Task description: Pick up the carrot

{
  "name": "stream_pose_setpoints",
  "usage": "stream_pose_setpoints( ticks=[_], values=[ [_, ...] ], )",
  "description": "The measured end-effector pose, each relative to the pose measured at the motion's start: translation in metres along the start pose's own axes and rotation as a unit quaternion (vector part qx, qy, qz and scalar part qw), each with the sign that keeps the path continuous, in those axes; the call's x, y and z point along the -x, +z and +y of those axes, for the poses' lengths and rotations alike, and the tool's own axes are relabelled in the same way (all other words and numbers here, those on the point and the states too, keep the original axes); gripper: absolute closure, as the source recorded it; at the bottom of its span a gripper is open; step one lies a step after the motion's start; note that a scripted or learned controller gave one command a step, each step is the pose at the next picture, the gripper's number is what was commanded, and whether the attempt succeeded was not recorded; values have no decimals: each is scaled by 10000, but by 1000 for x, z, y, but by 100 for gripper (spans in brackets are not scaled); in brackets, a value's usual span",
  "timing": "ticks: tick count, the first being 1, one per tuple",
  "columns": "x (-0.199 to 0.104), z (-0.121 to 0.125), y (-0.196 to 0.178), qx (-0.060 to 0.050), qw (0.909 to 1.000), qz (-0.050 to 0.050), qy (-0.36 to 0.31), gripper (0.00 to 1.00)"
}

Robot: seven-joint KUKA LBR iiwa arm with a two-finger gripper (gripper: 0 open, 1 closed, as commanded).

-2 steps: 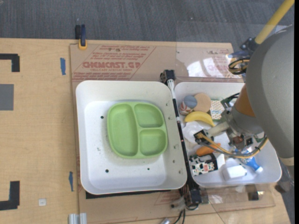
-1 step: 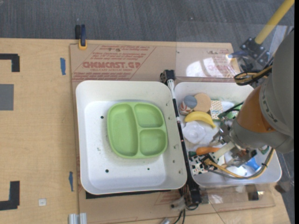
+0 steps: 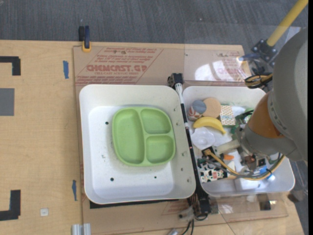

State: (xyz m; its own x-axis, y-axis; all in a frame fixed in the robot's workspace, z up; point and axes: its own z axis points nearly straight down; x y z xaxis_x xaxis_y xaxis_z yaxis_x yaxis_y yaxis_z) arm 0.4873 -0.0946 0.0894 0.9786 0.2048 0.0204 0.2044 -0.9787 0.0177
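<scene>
Orange carrot lies in right bin, below banana; hand low beside carrot, its state unclear. Pickup not yet done.

Grey arm reaches from right; end effector low, pointing down.

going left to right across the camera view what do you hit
left white bin → green divided plate inside it → black clamp strip between the bins → banana in the right white bin → grey arm with orange band
</scene>
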Motion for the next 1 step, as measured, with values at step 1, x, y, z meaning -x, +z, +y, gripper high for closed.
stream_pose_setpoints(
  ticks=[1],
  values=[
    [0,1,0,-21,10000,-1,-3,0]
  ],
)
